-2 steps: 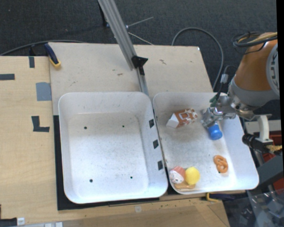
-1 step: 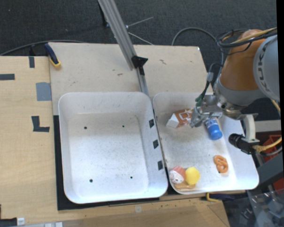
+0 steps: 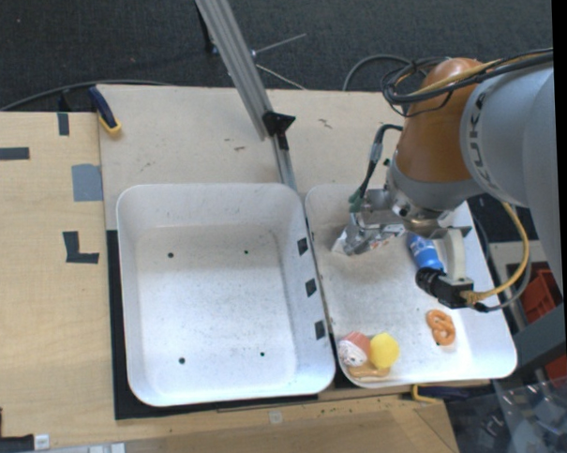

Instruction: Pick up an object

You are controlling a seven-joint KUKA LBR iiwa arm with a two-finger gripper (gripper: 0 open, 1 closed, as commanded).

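Observation:
My gripper [image 3: 362,238] hangs over the upper left part of the right bin [image 3: 399,300], below the orange band of the wrist. Its metal fingers are blurred and point down and to the left. Several small objects lie in that bin: a blue object [image 3: 423,253] just right of the gripper, partly under the arm, an orange pretzel-shaped piece [image 3: 441,328] at the right, a yellow ball [image 3: 384,350] and a pink and white toy [image 3: 356,351] at the front edge. I see nothing between the fingers.
The left bin [image 3: 216,289] lies beside the right one, sharing a raised rim. A metal pole [image 3: 249,82] slants from the top down to the bins' junction. A black cable connector [image 3: 441,287] hangs off the arm over the right bin.

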